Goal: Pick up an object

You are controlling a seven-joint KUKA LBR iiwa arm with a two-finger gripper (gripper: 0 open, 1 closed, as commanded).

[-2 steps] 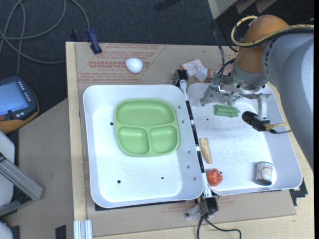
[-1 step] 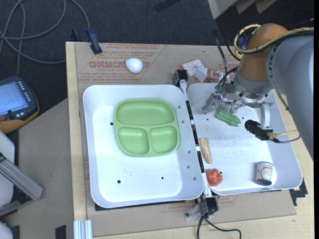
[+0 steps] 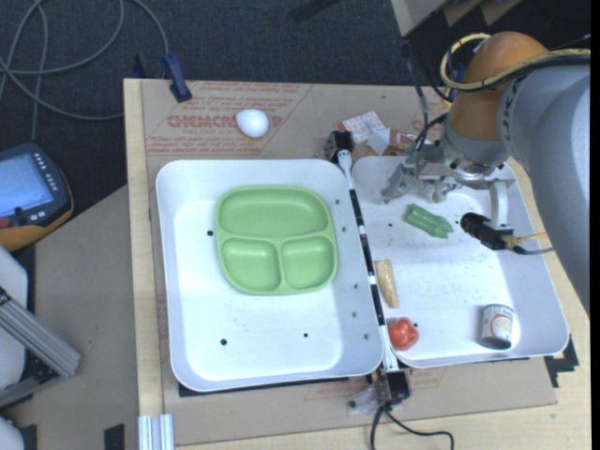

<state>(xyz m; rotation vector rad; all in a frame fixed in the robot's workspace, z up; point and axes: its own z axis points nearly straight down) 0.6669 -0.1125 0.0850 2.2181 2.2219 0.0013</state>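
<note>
Two shallow white bins are sitting side by side on the bench you are looking down on: the left bin (image 3: 187,336) is holding a green divided tray (image 3: 277,237), and the right bin (image 3: 450,298) is holding several small loose objects. Your arm (image 3: 539,111), grey with an orange band, is reaching in from the right, and its gripper (image 3: 427,178) is hovering over the far end of the right bin. You cannot tell from this angle whether the jaws are spread or pressed together, and nothing is visibly pinched between them. Nearest the gripper, just in front of it on the bin floor, a small green object (image 3: 427,221) is lying at a slant; this is probably your easiest pick. A tan, finger-shaped item (image 3: 386,282) is lying against the bin's left wall, a small red object (image 3: 402,333) is resting in the near left corner, and a little can (image 3: 497,326) is standing near the right corner. Outside the bins, a white egg-like ball (image 3: 251,122) is sitting on the bench top. To do this well, you are best off lining the jaws across the green piece's narrow width, descending straight down, and closing only once the fingers are straddling it. Items hugging the wall are likely harder, since a finger may be catching on the rim.
</note>
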